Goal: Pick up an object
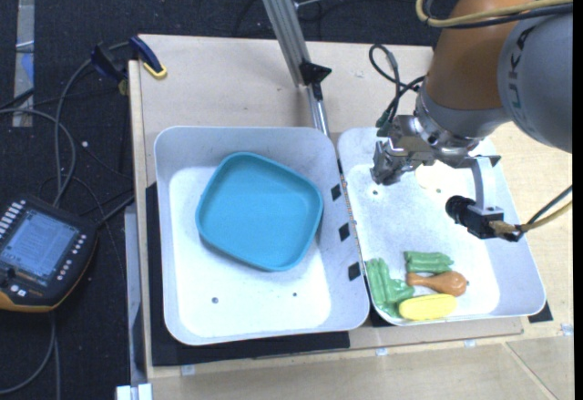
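Observation:
My gripper hangs over the back left part of the right bin, with nothing visible between its dark fingers. Toy food lies at the near end of that bin: a green piece, a brown drumstick-shaped piece, a yellow piece and a green leafy piece. They sit well in front of the gripper, apart from it. A blue square plate lies in the left bin.
A slanted metal pole rises behind the bins. The arm's orange wrist and a black bracket overhang the right bin. A pendant and cables lie on the floor at left.

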Motion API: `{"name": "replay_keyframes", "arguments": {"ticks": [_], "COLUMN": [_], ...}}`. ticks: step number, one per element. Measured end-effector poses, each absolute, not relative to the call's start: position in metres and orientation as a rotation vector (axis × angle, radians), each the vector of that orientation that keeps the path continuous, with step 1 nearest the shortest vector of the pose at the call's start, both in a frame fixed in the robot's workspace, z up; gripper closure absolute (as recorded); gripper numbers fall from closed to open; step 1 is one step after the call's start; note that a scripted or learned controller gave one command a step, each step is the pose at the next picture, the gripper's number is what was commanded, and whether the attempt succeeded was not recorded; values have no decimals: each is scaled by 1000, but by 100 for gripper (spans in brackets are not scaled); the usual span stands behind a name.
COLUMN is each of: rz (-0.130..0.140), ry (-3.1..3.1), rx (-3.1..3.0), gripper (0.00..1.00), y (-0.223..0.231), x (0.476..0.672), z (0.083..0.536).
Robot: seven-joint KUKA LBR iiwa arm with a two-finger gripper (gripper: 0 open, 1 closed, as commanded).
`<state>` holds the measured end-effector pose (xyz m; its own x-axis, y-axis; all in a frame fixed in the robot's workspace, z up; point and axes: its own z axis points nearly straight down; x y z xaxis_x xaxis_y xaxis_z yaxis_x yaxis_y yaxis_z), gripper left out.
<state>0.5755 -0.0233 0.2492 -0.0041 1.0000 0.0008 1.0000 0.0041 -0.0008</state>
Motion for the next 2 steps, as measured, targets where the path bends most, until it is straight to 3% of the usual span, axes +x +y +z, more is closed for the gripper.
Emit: {"name": "replay_keyframes", "arguments": {"ticks": [1, 2], "rz": [0, -1], "ry": [-2226, -2226], "rx": [-2215, -2216], "gripper": [100, 100], "y": [32, 78], "x": [582, 572], "z": [238, 236]}}
